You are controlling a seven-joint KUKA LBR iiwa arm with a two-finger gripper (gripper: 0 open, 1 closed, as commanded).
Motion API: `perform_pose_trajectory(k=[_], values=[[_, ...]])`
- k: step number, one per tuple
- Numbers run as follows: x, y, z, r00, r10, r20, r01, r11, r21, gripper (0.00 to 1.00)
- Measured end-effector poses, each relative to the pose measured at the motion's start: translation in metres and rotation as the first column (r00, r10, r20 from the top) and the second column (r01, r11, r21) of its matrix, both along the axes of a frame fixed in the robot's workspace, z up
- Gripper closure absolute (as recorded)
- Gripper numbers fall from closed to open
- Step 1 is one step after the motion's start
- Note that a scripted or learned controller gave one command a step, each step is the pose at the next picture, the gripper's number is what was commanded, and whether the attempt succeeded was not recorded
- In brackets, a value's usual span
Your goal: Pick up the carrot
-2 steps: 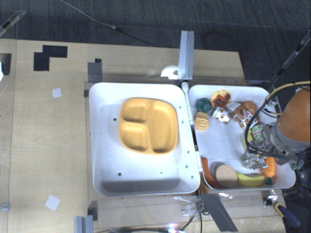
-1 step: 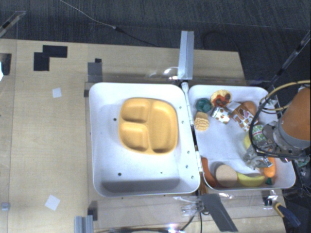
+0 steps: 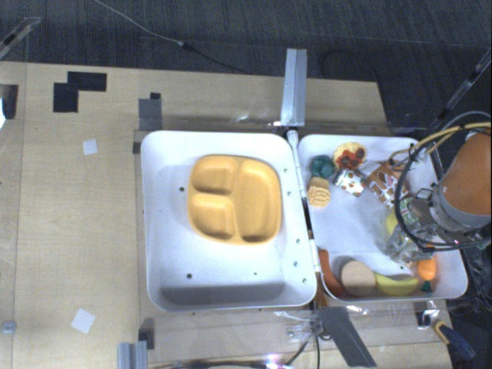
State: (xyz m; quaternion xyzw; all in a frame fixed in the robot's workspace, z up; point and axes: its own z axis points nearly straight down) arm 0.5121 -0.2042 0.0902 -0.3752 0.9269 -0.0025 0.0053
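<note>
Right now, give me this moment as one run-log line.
gripper: low in right bin | fingers: unclear | carrot: on bin floor beside gripper, near banana | status: no grasp visible

**A:** So what are you looking at in there?

**B:** You've got the left bin (image 3: pixel 157 229) with a yellow divided tray (image 3: pixel 234 198) sitting in it. The right bin (image 3: pixel 350 225) is the busy one — arm (image 3: pixel 465 187) reaching in from the right, gripper (image 3: pixel 403 244) low over the near right corner.

**A:** And the carrot?

**B:** Look just beside the gripper — the carrot (image 3: pixel 427 270) sits by the bin's right wall, next to a banana (image 3: pixel 397 284) and a beige round thing (image 3: pixel 357 277). Can't tell if they're touching.
</note>
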Motion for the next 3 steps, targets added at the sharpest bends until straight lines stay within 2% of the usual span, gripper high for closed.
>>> perform_pose_trajectory(k=[1, 2, 3], values=[[-0.012, -0.0002, 0.0006, 0.999, 0.037, 0.011, -0.037, 0.999, -0.003, 1.0], [-0.0103, 0.0012, 0.0005, 0.984, 0.178, 0.008, -0.178, 0.984, -0.005, 1.0], [-0.0173, 0.001, 0.0005, 0.948, 0.319, 0.009, -0.319, 0.948, -0.008, 1.0]])
